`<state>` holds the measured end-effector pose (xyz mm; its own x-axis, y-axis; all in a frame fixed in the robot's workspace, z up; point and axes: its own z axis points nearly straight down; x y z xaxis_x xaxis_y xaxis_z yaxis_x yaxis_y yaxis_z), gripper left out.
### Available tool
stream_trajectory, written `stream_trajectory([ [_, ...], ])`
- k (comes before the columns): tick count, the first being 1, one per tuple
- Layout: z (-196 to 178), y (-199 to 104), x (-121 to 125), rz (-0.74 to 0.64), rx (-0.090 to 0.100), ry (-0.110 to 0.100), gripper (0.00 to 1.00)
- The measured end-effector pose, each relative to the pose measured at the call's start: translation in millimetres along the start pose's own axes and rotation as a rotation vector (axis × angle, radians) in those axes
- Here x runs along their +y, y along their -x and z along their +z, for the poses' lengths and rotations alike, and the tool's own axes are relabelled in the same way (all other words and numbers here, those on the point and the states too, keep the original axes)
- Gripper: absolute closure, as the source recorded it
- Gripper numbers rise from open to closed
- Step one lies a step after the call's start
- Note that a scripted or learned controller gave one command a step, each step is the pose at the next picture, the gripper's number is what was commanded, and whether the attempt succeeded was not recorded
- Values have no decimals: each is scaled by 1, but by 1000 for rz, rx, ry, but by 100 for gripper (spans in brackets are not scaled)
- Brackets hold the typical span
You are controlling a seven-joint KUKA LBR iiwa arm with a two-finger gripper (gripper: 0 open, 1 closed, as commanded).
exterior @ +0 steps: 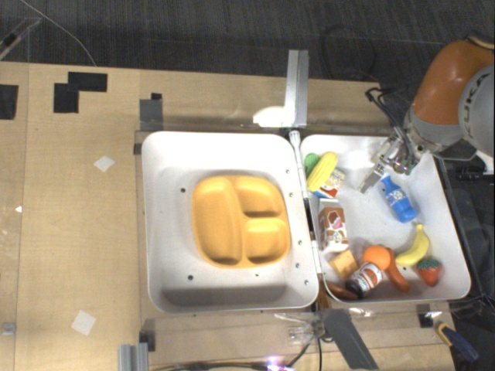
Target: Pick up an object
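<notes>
My gripper [379, 176] hangs low over the back of the right bin [452, 230], at the end of the grey arm with its orange band [448, 79]. A blue bottle [399, 200] lies just to its right and front, very close to it. I see nothing held in the gripper. To its left lie a yellow corn cob [322, 168], a green piece [311, 162] and a small red-and-white packet [335, 182].
The right bin also holds a brown carton [332, 227], a tan block [344, 263], a dark bottle [366, 278], an orange [377, 256], a carrot [399, 277], a banana [415, 247] and a strawberry [430, 270]. In the left bin [166, 207] sits a yellow divided tray [240, 219].
</notes>
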<state>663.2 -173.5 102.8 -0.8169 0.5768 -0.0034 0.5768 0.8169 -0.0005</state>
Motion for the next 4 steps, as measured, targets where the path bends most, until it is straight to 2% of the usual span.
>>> stream_trajectory([
  [1,12,6,-30,427,-1,2,0],
  [2,14,-63,-83,353,-5,5,0],
  [3,16,-5,-40,412,-6,6,0],
  [4,5,-2,-37,404,-13,9,100],
])
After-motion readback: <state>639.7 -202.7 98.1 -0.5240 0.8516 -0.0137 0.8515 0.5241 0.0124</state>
